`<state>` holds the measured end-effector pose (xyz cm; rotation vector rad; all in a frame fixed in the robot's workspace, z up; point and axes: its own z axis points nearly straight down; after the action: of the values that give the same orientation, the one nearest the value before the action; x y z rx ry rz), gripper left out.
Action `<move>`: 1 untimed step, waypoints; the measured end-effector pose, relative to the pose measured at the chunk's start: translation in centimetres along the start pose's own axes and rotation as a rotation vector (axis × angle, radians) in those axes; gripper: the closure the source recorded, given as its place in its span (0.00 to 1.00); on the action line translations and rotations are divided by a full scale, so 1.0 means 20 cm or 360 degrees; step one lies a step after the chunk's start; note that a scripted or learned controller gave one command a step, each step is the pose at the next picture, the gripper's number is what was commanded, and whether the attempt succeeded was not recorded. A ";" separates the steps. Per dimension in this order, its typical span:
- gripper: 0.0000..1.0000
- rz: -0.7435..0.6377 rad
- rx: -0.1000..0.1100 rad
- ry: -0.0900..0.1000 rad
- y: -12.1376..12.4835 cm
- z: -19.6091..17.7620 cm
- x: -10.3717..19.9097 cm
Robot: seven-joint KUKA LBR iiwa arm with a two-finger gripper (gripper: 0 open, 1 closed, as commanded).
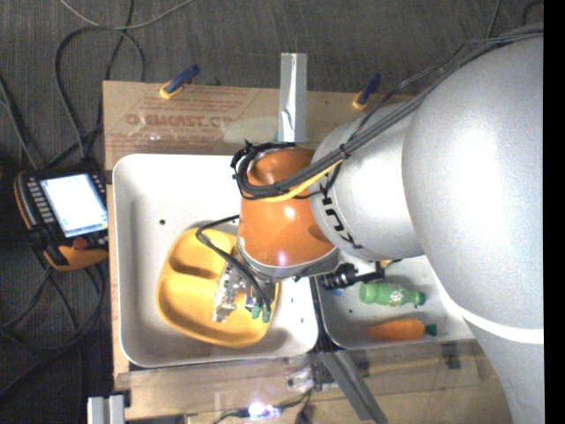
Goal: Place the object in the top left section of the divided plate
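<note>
Gripper (240, 297) hangs low over the right half of the yellow divided plate (190, 281), which lies in the left bin (132, 237). Its tip is a small tangle of pale and green parts against the plate, too blurred to tell how it stands or whether any object sits in it. The arm's orange band (278, 223) hides the plate's far-right part. Judging by the pose, the step in hand is the placing itself; the next move calls for shifting toward the plate's far-left section before releasing. A green bottle (391, 296) and a carrot (397, 329) lie in the right bin (340, 338).
</note>
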<state>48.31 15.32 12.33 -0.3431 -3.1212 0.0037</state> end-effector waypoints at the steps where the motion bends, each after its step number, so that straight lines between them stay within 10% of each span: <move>1: 1.00 -0.0213 -0.0036 -0.0023 -0.02 0.11 -0.65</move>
<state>60.82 12.10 10.08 -0.1347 -3.1535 -0.0293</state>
